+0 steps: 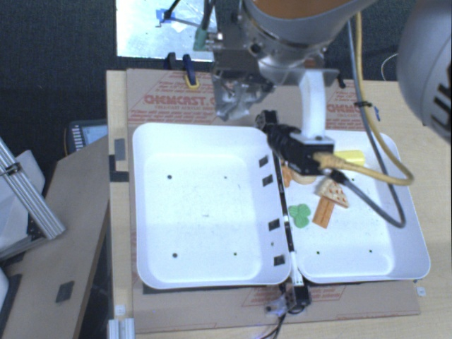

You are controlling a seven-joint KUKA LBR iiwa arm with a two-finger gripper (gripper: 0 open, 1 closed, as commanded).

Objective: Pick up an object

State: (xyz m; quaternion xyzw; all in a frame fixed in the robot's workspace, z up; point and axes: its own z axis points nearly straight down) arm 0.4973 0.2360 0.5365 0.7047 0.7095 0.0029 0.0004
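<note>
The two-finger gripper point(239, 99) is seen at twelve o'clock above the left shallow white bin point(152, 260); its finger state cannot be told. The green clover-shaped piece point(300, 215), orange stick point(323, 212) and yellow block point(349, 158) are seen in the right white bin point(409, 256).

Right bin's small pieces — green leaf point(300, 215), orange strip point(323, 211), yellow block point(350, 158).

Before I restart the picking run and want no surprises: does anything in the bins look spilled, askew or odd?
Nothing stands out. The small items, a green piece, an orange stick and a yellow block, lie clustered inside the right bin; nothing lies outside it.
</note>
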